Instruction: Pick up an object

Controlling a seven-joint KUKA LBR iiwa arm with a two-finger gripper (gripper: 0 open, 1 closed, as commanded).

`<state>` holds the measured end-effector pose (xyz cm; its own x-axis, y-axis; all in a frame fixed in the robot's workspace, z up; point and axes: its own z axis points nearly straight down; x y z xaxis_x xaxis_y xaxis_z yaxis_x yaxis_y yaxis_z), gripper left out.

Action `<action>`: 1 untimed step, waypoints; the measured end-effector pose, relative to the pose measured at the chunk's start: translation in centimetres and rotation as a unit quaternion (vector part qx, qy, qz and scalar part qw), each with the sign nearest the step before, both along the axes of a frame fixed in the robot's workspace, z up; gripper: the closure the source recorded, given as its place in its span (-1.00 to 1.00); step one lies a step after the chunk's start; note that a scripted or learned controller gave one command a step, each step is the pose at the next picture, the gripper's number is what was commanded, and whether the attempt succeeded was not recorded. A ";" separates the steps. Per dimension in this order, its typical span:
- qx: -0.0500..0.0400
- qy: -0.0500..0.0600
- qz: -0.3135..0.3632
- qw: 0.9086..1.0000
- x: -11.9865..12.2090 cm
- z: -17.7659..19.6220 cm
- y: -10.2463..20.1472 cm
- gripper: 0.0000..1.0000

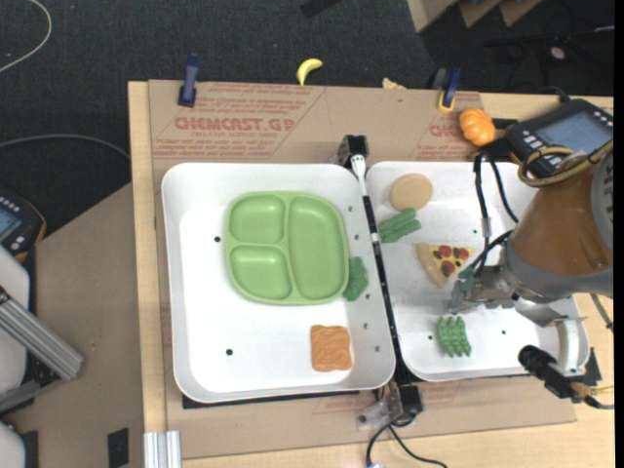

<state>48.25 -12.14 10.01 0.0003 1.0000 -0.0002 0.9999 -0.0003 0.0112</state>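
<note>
Bins sit side by side on a brown cardboard-covered bench (244, 115): the left white bin (195, 291) and the right white bin (507, 359), their inner rims touching along the middle. In the left bin a light green plastic plate with three compartments (288, 249) lies flat near the centre. A dark green leafy toy piece (355, 279) rests against the plate's right edge, close to the dividing rim. An orange waffle-like square (331, 347) lies nearer the camera, apart from the plate, toward the bin's near right corner.

In the right bin a round tan bun-shaped piece (410, 191) sits at the far left corner. Just nearer than it, a green bean-like toy (398, 227) lies tilted beside the dividing rim. A toy pizza slice with red toppings (444, 259) lies to the right of that, its right end next to the gripper. A green ridged block (452, 336) lies near the front of the bin, just below the gripper.

The grey arm with its orange band reaches in from the right, and the gripper (470, 292) hangs low over the right bin between the pizza slice and the ridged block. Whether its fingers are spread or pressed together cannot be told from this angle, and nothing is seen pinched.

A small orange round object (477, 126) and a yellow banana-shaped toy (308, 68) lie beyond the bins at the far edge.
</note>
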 end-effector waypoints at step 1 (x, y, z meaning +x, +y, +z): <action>-0.001 -0.001 0.000 1.000 0.0 1.0 0.0 1.00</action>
<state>48.27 -12.14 10.97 0.0007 1.0000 -0.0013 0.9999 -0.0007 0.0129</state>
